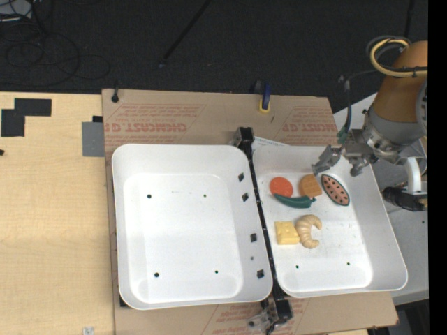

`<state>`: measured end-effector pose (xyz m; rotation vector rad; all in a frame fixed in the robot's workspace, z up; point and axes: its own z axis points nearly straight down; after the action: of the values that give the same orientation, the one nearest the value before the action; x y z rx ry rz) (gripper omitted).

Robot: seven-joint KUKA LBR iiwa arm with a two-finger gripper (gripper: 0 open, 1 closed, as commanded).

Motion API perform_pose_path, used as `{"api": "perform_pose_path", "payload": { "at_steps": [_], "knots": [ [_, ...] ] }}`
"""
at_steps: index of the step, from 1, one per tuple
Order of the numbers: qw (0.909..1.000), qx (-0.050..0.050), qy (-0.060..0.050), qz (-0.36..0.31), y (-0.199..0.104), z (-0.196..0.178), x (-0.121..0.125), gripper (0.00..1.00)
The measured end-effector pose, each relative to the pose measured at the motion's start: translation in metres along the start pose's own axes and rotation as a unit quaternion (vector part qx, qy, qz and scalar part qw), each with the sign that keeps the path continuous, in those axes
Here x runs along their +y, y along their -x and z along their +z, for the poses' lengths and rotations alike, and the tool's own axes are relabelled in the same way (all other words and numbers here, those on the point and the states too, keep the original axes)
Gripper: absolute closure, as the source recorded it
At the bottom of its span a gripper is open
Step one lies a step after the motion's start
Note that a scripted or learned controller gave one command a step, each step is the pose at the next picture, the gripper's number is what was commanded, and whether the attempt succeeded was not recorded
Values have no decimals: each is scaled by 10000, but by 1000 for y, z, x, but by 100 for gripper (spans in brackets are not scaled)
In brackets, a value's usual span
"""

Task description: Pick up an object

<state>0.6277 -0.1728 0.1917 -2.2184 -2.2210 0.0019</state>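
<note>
Beside the yellow cheese wedge (286, 233) lies a tan croissant (309, 230).

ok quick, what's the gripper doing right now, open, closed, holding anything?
Gripper: open, holding nothing, above the right bin's far edge.

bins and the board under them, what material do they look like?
Right bin: looks like moulded plastic, smooth with a slight sheen; thin rolled rim, rounded corners, uniform white. Left bin: same look, with a soft highlight on its floor. Board beneath: probably corrugated cardboard; matte brown with red printed lettering. All judged by look alone.
</note>
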Motion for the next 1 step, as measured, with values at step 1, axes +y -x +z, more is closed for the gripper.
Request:
{"api": "perform_pose_path", "payload": {
  "at_steps": [1],
  "knots": [
    [10000, -18, 12, 1, 14, 106, -7, 0]
  ]
}}
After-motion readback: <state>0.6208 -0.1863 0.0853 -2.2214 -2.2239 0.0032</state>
